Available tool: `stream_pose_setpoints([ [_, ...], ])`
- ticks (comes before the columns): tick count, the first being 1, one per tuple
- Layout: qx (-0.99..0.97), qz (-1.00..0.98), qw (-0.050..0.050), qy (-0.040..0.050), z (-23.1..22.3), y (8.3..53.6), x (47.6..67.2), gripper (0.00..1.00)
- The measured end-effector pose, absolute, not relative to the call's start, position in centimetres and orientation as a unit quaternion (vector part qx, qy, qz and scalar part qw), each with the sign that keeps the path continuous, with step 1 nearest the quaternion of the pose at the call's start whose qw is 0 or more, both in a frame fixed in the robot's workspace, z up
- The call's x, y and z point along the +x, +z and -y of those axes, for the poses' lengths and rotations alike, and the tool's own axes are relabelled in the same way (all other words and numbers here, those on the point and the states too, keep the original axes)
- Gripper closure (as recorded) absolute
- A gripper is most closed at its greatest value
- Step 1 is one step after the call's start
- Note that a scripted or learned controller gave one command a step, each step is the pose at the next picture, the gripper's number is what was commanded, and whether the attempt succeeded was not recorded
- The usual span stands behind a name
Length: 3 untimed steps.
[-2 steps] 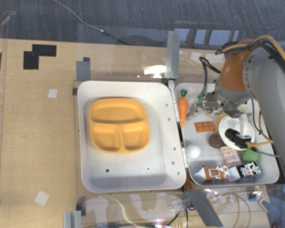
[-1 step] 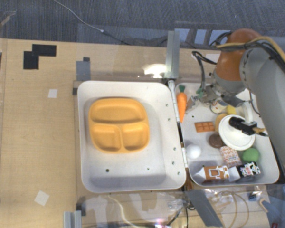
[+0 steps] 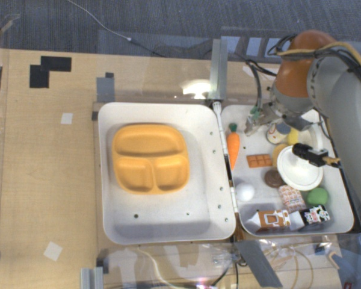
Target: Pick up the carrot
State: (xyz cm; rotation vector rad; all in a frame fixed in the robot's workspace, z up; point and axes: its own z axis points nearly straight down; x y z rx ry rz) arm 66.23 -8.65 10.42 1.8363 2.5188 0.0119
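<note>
Claw [image 3: 257, 117] above right bin [image 3: 344, 221], grip state impossible to tell
Carrot [image 3: 233, 149] lying just left of it, by the left wall

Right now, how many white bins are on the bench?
2. The left bin holds a yellow divided tray. The right bin holds the carrot and other small items, under the arm.
</note>
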Motion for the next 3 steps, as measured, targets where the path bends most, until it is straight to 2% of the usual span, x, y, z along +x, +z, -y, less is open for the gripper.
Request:
stream_pose_setpoints([
  [1, 0.737, -0.676, 0.004, 0.0052, 1.5, 19.0, 65.0, 1.00],
  [2, 0.577, -0.817, 0.002, 0.0013, 1.0, 18.5, 57.0, 1.00],
  [3, 0.668, -0.744, -0.001, 0.0005, -5.5, 18.4, 49.7, 1.00],
])
